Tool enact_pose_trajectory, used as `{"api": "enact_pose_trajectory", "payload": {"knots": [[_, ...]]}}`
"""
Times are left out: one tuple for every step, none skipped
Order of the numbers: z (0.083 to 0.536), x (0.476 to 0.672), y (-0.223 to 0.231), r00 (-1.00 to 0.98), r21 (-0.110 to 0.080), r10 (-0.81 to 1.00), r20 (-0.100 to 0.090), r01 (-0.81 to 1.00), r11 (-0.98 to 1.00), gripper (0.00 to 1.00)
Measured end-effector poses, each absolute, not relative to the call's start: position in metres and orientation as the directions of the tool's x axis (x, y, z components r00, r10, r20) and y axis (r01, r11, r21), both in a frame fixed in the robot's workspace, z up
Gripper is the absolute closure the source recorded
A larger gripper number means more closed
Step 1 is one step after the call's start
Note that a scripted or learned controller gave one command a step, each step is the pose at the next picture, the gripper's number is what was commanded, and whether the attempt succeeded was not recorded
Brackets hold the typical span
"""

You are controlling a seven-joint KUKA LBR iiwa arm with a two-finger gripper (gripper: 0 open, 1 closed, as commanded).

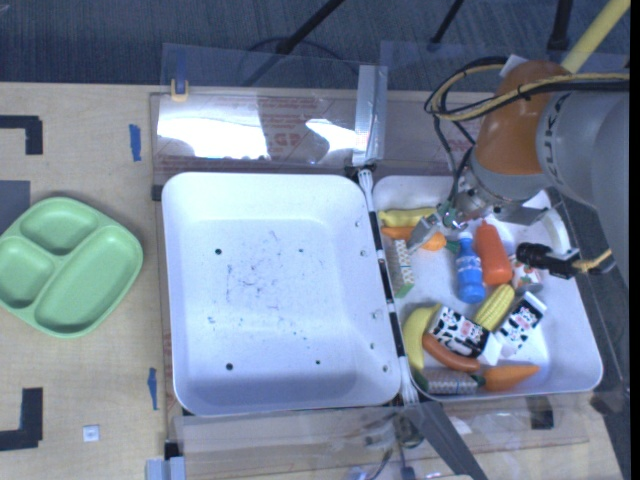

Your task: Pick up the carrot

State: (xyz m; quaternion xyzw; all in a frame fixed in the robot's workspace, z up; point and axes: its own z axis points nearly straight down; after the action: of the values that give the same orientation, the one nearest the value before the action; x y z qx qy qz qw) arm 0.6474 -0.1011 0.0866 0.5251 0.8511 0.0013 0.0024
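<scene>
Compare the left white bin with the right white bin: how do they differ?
The left bin shows bare, scuffed floor; the right bin holds piled toy food. The gripper hangs over the right bin, not the left. The left bin looks wider. Both are shallow and white.

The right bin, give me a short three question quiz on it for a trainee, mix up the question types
1. True or false: the gripper is over the left bin.
2. Multiple choice: the carrot lies at the right bin's A) far end, under the arm; B) near end, beside the black and white carton; C) outer rim.
3. Fill in: the green sectioned plate sits on the bench to the ___ of both bins in the camera view.

Key: 1 false, it hovers over the right bin's far end. 2 B. 3 left.
</scene>
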Motion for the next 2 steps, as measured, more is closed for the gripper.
{"api": "enact_pose_trajectory", "payload": {"knots": [[0.097,0.648,-0.101,-0.448,0.005,0.894,-0.003,0.894,0.448,1.00],[0.186,0.668,-0.027,-0.556,0.004,0.831,-0.003,0.831,0.556,1.00]]}}
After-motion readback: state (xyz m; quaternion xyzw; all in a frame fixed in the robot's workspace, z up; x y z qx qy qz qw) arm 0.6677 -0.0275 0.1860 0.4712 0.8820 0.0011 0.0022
